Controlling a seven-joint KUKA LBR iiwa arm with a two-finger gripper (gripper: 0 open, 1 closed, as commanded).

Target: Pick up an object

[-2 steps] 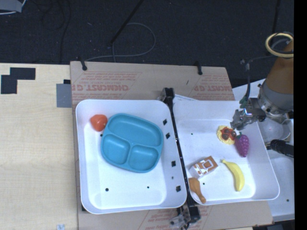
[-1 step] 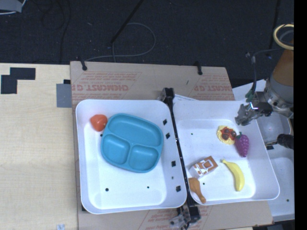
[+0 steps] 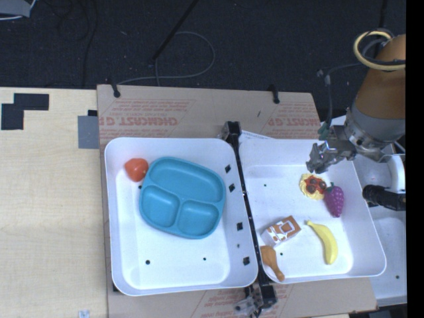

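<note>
My gripper hangs over the back of the right bin, just above and behind a small yellow and red toy food. Nothing shows between its fingers. A purple bunch of grapes lies right of that toy. Nearer the front lie a yellow banana, a small brown and white carton and a tan drumstick against the left wall.
The left bin holds a blue divided plate and a red tomato at its back left corner. A black divider runs between the bins. Cardboard lies under both.
</note>
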